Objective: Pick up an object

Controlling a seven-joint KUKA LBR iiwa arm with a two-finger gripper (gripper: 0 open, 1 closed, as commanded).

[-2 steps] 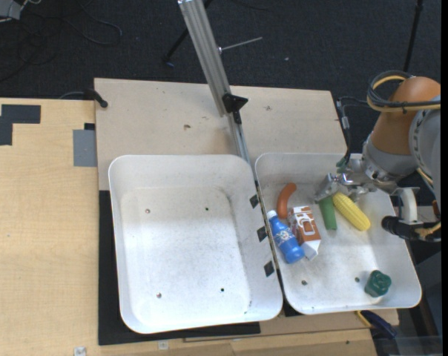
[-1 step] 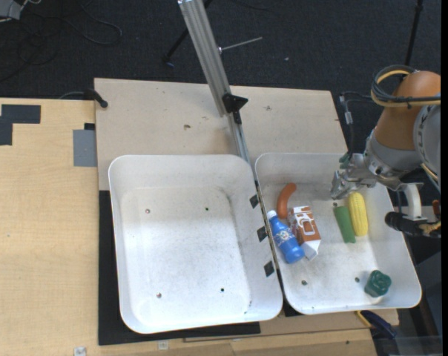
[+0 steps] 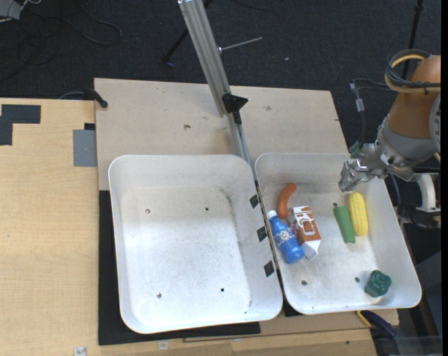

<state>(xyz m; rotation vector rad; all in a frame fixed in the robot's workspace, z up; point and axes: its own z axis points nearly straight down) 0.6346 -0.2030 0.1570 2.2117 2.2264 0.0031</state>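
Two bins sit side by side on the bench point(image 3: 172, 117). The left bin point(image 3: 135, 199) adjoins the right bin point(image 3: 402, 273), which holds everything: a sausage point(image 3: 285, 198) at its left, a bottle point(image 3: 285, 238) and a carton point(image 3: 306, 229) touching just before it, a corn cob point(image 3: 357, 212) with a pod point(image 3: 344, 223) beside it further right, and a lump point(image 3: 377, 282) at the near right corner. The hand point(image 3: 355, 173) hangs just behind the corn cob.

- Corn cob point(image 3: 358, 213), yellow, lying lengthwise by my right bin's point(image 3: 406, 258) right edge, touching a green stick point(image 3: 344, 223) on its left.
- Orange sausage point(image 3: 285, 198), curved, near the left wall.
- Blue bottle point(image 3: 285, 238) flat against the left wall, touching a white-orange carton point(image 3: 307, 229).
- Dark green lump point(image 3: 378, 282), near-right corner.
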